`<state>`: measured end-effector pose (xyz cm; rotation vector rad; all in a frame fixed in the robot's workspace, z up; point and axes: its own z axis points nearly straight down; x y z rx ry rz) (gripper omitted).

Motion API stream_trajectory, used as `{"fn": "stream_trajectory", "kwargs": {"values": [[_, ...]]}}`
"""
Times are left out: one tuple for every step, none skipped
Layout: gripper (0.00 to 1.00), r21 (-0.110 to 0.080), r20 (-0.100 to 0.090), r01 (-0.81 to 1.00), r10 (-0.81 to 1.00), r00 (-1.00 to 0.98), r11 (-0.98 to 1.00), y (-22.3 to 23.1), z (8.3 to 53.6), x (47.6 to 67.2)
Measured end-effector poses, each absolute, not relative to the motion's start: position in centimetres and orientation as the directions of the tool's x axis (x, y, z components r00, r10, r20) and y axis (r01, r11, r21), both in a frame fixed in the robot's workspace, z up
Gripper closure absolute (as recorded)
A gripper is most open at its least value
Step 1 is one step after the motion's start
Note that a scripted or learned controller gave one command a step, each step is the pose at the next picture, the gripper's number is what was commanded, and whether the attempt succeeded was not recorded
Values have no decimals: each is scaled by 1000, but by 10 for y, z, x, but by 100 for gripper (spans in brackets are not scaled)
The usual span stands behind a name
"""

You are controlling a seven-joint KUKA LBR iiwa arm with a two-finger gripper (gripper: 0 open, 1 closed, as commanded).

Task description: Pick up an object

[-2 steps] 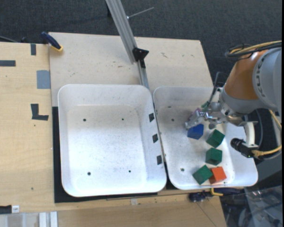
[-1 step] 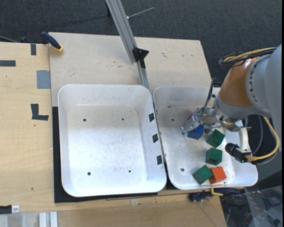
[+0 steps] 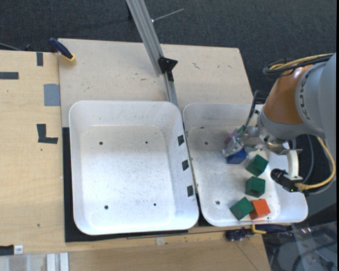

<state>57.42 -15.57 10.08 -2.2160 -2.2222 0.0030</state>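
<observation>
My gripper (image 3: 235,146) reaches down into the right bin (image 3: 209,196), its tip right over a blue block (image 3: 235,157) that shows just below the fingers. Whether the block sits between them is hidden. Three green blocks lie nearby in the same bin: one (image 3: 257,164) just right of the blue block, one (image 3: 255,186) below it, and one (image 3: 242,208) near the front wall. An orange block (image 3: 261,208) touches that last green block on its right.
The left bin (image 3: 124,114) stands beside the right one, with a shared wall between them. A grey metal pole (image 3: 147,27) slants in from the top toward the bins' junction. The arm's cables (image 3: 311,179) hang at the right bin's right edge.
</observation>
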Motion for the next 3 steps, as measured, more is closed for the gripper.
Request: {"fn": "stream_trajectory", "kwargs": {"values": [[100, 2, -1, 1000, 1000, -1, 1, -166, 152, 575], [100, 3, -2, 1000, 1000, -1, 1, -175, 200, 577], [100, 1, 0, 1000, 1000, -2, 2, -174, 232, 578]]}}
